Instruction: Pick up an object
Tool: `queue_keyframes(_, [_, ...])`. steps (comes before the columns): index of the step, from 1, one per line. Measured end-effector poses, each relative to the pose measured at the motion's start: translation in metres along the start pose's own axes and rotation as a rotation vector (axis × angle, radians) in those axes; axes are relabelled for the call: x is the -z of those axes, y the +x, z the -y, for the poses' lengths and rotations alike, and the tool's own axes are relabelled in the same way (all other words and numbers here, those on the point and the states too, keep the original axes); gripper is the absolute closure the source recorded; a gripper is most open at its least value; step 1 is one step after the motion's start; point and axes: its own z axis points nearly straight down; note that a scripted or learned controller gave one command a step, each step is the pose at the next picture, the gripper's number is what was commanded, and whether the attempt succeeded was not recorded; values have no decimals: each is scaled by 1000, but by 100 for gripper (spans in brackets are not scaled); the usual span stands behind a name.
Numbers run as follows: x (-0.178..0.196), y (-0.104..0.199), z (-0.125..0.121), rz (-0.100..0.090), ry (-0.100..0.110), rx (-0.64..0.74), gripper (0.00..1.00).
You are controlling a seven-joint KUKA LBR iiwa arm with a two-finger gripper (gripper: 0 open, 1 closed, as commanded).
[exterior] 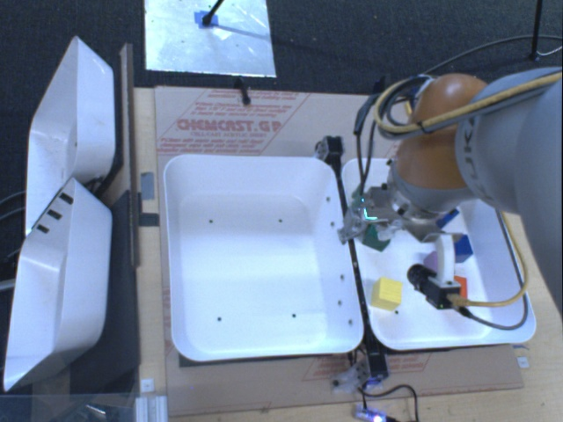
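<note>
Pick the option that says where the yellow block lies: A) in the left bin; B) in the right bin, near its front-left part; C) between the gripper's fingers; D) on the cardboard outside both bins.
B: the yellow block rests on the floor of the right bin, apart from the gripper.

metal sheet point(209, 25) top | two white tubs point(66, 209) left

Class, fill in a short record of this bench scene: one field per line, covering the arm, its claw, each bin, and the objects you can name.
arm: grey arm, orange band, over right bin
claw: claw low at right bin's left edge, by the green object; finger state unclear
left bin: left bin, white
right bin: right bin holds yellow block, blue object, purple object, orange object
</note>
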Motion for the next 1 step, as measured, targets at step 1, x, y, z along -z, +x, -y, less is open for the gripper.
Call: queue_keyframes(1, [11, 0, 0, 0, -1, 0, 100])
